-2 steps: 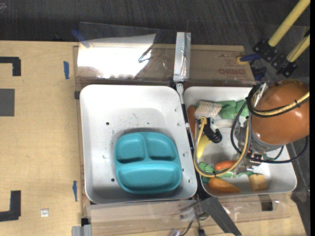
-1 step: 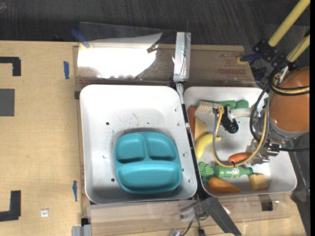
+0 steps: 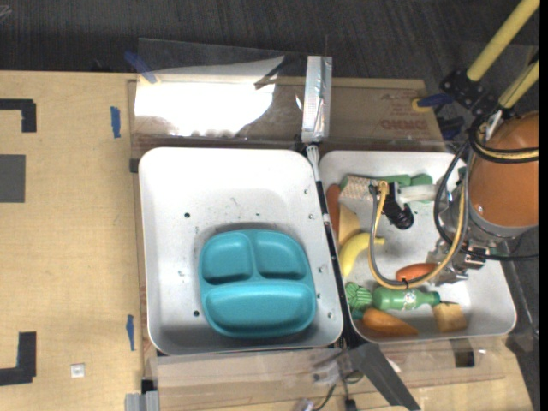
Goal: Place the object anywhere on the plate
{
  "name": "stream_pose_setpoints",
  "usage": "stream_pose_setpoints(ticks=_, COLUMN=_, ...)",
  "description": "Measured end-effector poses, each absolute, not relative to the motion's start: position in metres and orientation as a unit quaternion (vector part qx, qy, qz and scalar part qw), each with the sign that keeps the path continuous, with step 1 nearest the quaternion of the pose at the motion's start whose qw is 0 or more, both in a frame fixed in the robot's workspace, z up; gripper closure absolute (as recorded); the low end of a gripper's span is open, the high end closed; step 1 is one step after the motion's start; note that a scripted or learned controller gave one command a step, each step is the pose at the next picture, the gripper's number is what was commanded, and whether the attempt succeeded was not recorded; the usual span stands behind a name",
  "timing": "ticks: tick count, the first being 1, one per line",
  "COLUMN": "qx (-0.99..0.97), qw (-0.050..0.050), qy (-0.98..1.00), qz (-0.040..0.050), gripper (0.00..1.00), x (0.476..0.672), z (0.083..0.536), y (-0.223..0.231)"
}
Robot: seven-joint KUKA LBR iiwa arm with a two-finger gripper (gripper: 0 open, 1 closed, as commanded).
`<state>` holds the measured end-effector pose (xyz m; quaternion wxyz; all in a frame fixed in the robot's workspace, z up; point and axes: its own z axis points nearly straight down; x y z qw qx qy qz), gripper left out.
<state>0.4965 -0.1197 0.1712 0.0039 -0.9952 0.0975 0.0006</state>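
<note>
Hovering at the right bin's (image 3: pixel 501 311) right side, the hand (image 3: pixel 454 259) is seen; grip state cannot be told. Toys (image 3: pixel 402 300) are piled just left of it; the teal plate (image 3: pixel 255 282) sits farther left, in the left bin (image 3: pixel 171 229).

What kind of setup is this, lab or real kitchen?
Most likely a robot lab bench, not a kitchen: two white bins side by side on cardboard marked with tape, a teal divided plate in the left bin, toy food in the right, and the arm reaching in.
</note>
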Motion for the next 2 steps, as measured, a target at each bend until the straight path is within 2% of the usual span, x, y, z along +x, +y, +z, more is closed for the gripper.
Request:
stream_pose_setpoints(ticks=1, qx=-0.995, qw=0.002, qy=0.097, qz=0.0008, gripper=1.00, x=0.4919, z=0.1941, y=-0.0227)
stream_pose_setpoints(ticks=2, qx=-0.995, qw=0.001, qy=0.102, qz=0.0020, gripper=1.00, x=0.4860, z=0.2011, y=-0.0251)
